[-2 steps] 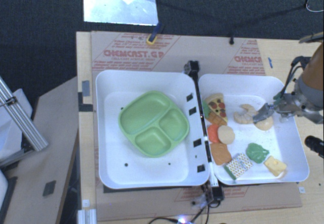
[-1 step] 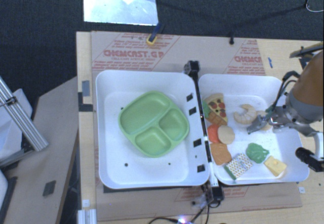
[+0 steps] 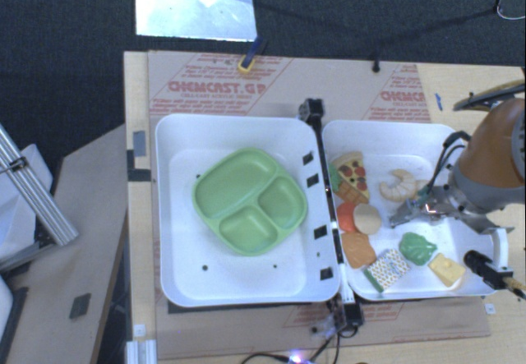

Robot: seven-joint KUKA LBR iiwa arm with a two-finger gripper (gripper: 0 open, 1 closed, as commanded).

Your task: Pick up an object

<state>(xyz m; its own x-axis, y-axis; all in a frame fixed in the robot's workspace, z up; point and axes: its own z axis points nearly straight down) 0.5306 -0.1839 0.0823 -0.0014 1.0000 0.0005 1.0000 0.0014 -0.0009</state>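
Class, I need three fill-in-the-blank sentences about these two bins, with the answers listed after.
1. The green tray lies in the ___ bin.
2. The pizza slice lies in the ___ bin.
3. The tray has ___ compartments.
4. The arm reaches in from the ___.

Answers: left; right; three; right

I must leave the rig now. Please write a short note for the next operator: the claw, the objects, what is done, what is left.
Claw: low over the right bin, between the croissant and the green leaf toy; nothing visibly held.
Right bin also contains: pizza slice, cheese wedge.
Left bin: green divided tray.
Done: no object picked.
Left: grasp one and lift.
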